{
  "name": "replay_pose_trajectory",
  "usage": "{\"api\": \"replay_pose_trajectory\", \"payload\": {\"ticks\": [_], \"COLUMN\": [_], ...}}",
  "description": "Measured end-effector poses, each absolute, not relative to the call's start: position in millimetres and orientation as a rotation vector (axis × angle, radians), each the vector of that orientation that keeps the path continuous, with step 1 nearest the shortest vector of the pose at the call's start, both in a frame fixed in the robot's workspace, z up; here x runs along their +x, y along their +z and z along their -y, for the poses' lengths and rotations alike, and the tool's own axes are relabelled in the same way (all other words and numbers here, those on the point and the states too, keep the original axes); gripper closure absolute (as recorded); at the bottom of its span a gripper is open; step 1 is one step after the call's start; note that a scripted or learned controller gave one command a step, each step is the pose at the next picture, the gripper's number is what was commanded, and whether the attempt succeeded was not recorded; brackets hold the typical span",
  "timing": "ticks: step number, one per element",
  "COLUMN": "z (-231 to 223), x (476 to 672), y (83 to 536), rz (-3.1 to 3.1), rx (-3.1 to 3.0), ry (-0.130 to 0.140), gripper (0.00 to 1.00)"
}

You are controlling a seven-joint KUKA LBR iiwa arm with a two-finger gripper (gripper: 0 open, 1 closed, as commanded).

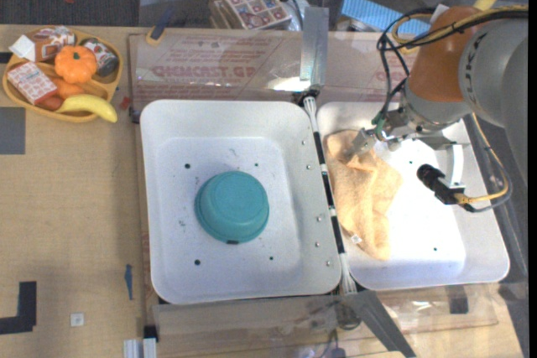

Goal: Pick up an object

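While a round teal bowl (233,206) lay upside down in the left bin (159,130), the gripper (369,138) pinched the crumpled tan cloth's (367,195) upper edge in the right bin (478,264).

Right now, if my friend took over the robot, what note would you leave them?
Gripper: down in the right bin, at the top edge of the tan cloth. I cannot tell if it is open or shut.
Things: the tan cloth lies crumpled along the right bin's left side. The teal bowl sits upside down in the left bin.
Done: nothing is lifted.
Left: grip one thing, probably the cloth, and raise it.
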State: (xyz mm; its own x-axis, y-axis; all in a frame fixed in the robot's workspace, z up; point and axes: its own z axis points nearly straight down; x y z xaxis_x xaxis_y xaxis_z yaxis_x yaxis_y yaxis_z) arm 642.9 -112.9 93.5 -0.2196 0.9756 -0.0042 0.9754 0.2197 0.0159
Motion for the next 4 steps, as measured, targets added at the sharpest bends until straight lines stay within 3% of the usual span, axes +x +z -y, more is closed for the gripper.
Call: {"api": "replay_pose_trajectory", "payload": {"ticks": [1, 2, 3, 4], "z": [102.2, 15.8, 16.0, 41.3], "x": [563.6, 607.5, 607.4, 644.1], "y": [93.5, 185.4, 185.2, 263.0], "rz": [-2.565, -2.397, -2.397, -2.464], "rx": [1.787, 2.027, 2.027, 1.942], "ry": [0.016, 0.002, 0.002, 0.002], "gripper": [0.0, 0.0, 0.0, 0.0]}}
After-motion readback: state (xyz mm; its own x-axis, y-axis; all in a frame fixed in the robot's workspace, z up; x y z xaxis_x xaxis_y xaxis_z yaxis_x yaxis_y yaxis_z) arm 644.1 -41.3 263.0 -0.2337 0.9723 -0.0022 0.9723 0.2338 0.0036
